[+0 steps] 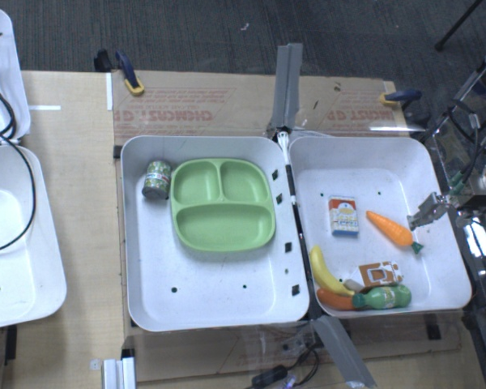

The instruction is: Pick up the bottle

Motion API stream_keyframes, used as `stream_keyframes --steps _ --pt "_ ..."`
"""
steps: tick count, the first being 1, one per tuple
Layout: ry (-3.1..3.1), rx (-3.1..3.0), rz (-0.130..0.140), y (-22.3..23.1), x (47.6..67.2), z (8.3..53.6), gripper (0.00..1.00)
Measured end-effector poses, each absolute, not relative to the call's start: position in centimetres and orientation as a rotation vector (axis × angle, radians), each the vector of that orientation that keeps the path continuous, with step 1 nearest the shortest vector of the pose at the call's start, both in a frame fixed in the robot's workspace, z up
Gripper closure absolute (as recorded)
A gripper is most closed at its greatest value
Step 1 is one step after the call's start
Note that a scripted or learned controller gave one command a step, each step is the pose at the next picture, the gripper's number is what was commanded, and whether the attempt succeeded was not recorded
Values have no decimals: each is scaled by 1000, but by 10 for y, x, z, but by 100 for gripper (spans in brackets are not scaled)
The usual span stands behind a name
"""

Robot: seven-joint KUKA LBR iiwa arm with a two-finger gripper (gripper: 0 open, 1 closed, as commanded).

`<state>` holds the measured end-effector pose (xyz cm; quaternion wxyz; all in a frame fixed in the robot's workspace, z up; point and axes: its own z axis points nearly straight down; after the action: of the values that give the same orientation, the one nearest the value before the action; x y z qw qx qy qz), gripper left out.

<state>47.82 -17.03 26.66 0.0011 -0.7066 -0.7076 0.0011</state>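
The bottle (384,298) is green with a pale label and lies on its side at the front of the right bin (445,177). It rests against a small brown and white box (380,274). My gripper (424,215) hangs over the right side of that bin, just right of the carrot (390,228). It is well behind the bottle and apart from it. I see nothing held in it.
The right bin also holds a banana (324,271), an orange item (334,300) touching the bottle's left end, and a small white and orange card box (343,215). In the left bin sit a green divided plate (222,204) and a small can (156,179).
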Motion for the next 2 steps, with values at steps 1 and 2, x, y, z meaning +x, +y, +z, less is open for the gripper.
stream_keyframes --steps 1,2 --pt "-2221 -2217 6 -170 479 275 100" --pt "-2221 -2218 6 -170 479 275 0"
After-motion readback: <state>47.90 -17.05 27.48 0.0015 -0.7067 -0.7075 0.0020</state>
